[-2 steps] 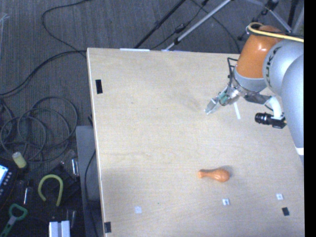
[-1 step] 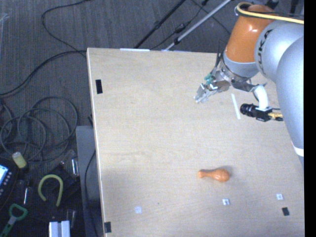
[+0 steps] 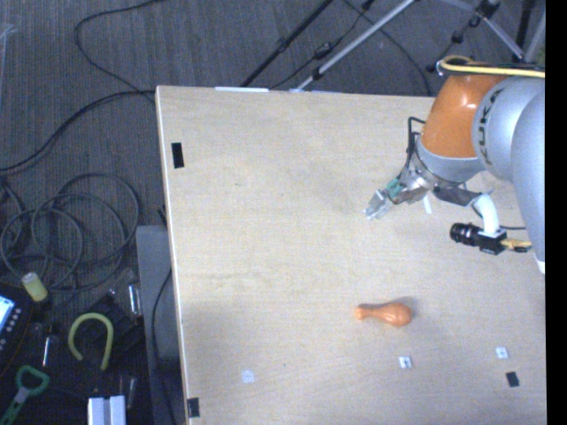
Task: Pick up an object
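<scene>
The gripper (image 3: pixel 379 205) is seen above the bare board (image 3: pixel 266 237), right of centre; whether its jaws are apart or together cannot be told. An orange pear-shaped object (image 3: pixel 386 313) lies flat nearer the camera, well apart.

1x arm, grey w/ orange band (image 3: pixel 454 118), w/ 1x pincer (image 3: pixel 383 204) at its tip. 1x orange pear-shaped object (image 3: pixel 387 313) on board (image 3: pixel 266 237), below pincer, well apart. 3x black tape marks: 1 far left of pincer (image 3: pixel 177 155), 2 below at board's lower edge. 3x small white tags (image 3: pixel 405 361) below pincer. 1x green hook-shaped item (image 3: pixel 90 335) on floor, far lower left.
</scene>
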